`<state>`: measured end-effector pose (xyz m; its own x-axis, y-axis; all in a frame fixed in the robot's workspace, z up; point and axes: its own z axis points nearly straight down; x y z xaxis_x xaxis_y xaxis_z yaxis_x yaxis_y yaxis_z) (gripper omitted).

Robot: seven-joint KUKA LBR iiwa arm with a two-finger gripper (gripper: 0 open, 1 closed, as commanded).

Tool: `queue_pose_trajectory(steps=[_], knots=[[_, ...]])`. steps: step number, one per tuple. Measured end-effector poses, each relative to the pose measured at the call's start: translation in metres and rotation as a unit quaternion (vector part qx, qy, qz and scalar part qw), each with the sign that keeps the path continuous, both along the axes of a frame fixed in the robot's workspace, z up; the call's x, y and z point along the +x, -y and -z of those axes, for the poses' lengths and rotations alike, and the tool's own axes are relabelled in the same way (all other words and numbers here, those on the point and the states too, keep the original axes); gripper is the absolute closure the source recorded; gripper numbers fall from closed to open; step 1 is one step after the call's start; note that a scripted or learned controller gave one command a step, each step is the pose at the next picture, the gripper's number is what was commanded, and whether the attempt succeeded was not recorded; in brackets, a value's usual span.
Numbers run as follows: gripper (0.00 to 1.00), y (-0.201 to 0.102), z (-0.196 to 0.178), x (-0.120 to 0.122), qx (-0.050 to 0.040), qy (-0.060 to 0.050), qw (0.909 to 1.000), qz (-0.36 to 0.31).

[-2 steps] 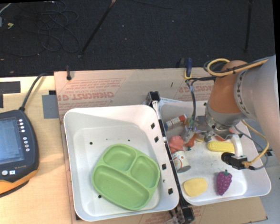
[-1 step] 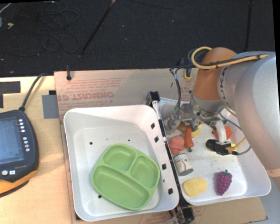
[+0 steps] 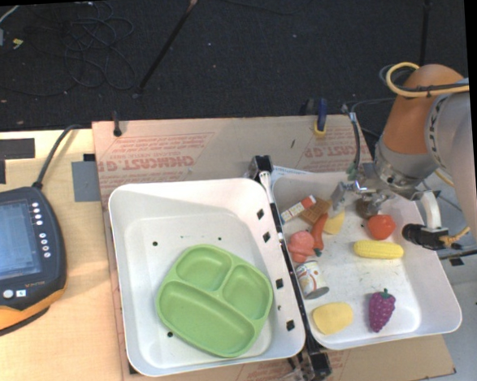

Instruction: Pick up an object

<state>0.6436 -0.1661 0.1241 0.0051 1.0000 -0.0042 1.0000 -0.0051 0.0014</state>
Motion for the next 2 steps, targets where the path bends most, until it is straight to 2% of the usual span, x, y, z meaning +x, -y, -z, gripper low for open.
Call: queue_pose_trajectory(steps=[1, 2], knots=[[0.00, 0.025, 0.008, -0.063, 0.0099, 0.001, 0.9999, -0.005], [0.00, -0.038, 0.006, -0.155, 0.0054, -0.006, 1.0000, -0.003]])
